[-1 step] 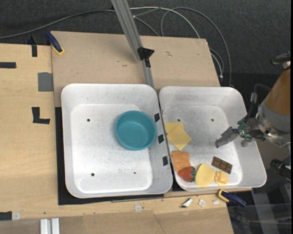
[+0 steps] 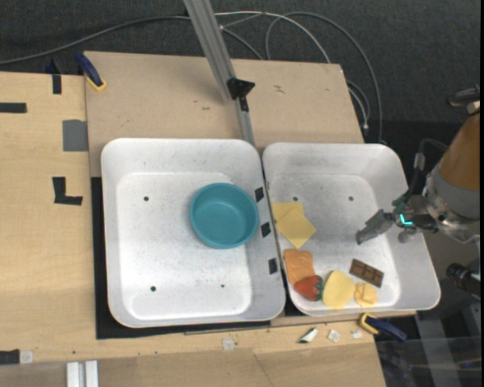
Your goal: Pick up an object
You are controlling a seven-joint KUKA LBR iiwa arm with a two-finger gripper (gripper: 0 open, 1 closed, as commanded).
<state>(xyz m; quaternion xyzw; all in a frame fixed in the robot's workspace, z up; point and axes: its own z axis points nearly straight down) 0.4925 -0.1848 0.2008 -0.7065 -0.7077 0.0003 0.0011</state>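
Beneath the slanted camera we see a light wooden bench (image 2: pixel 32 216) against dark carpet, bearing two shallow white bins side by side. At the centre of the left bin (image 2: pixel 129 216) we note an upright teal bowl (image 2: pixel 223 215). Within the right bin (image 2: pixel 339 168) we find the small items, gathered along its near and left portions: a yellow slice (image 2: pixel 294 222) lying flat near the dividing wall; just below it an orange block (image 2: pixel 299 262), touching a red piece (image 2: pixel 307 288); beside these a rounded yellow piece (image 2: pixel 337 289) and a smaller yellow piece (image 2: pixel 365 294); and a brown chocolate-like bar (image 2: pixel 366 272) just above the last.

We see the arm (image 2: pixel 460 176) enter from the right, its end effector (image 2: pixel 369 230) reaching over the right-hand part of the right bin, above and well apart from the brown bar. A teal light (image 2: pixel 402 219) glows at its base. One dark finger (image 2: pixel 374 226) points leftward; we cannot tell whether the end effector is wide or narrow, and we see nothing between its fingers.

A grey pole (image 2: pixel 214 47) crosses the far bench, and cables (image 2: pixel 323 31) loop behind it.
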